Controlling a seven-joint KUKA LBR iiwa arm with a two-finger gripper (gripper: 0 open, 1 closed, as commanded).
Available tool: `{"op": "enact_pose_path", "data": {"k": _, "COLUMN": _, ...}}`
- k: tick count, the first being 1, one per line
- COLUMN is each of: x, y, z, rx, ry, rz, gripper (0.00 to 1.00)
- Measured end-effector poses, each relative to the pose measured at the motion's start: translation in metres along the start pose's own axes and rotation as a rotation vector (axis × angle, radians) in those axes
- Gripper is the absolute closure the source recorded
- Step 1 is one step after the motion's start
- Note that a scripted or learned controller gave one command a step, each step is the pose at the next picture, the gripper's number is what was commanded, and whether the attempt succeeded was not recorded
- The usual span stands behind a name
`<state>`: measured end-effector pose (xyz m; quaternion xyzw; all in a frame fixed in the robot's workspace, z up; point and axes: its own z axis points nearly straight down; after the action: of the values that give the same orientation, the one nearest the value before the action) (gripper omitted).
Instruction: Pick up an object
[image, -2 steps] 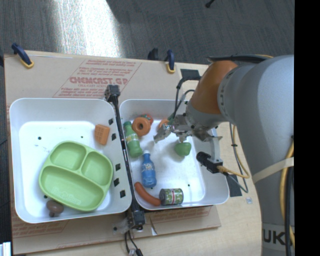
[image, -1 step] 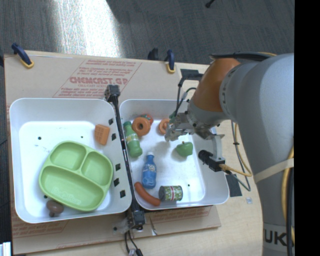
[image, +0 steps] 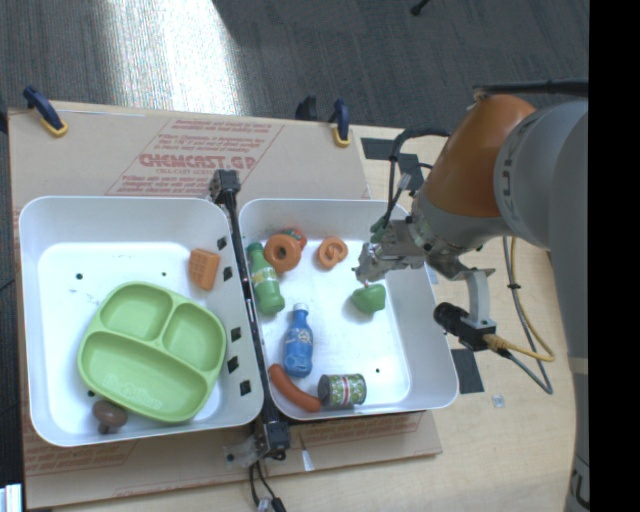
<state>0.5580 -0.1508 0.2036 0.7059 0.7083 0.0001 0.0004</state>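
Observation:
My gripper hangs over the right bin, just above a small green object near the bin's right side. The same bin holds a green bottle, a blue bottle, two orange rings, a red sausage and a green tin can. In the left bin lie a green divided plate, an orange block and a brown lump.
A black divider clip sits where the two bins meet at the back. Behind them lies a cardboard sheet held by blue clamps. The arm's orange band and cables occupy the right side.

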Motion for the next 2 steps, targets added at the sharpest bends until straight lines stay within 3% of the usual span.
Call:
{"op": "enact_pose_path", "data": {"k": 1, "x": 0.0, "y": 0.0, "z": 0.001, "rx": 0.002, "ry": 0.0, "rz": -0.001, "gripper": 0.0}}
{"op": "enact_pose_path", "data": {"k": 2, "x": 0.009, "y": -0.037, "z": 0.112, "rx": 0.004, "ry": 0.001, "rz": -0.004, "gripper": 0.0}}
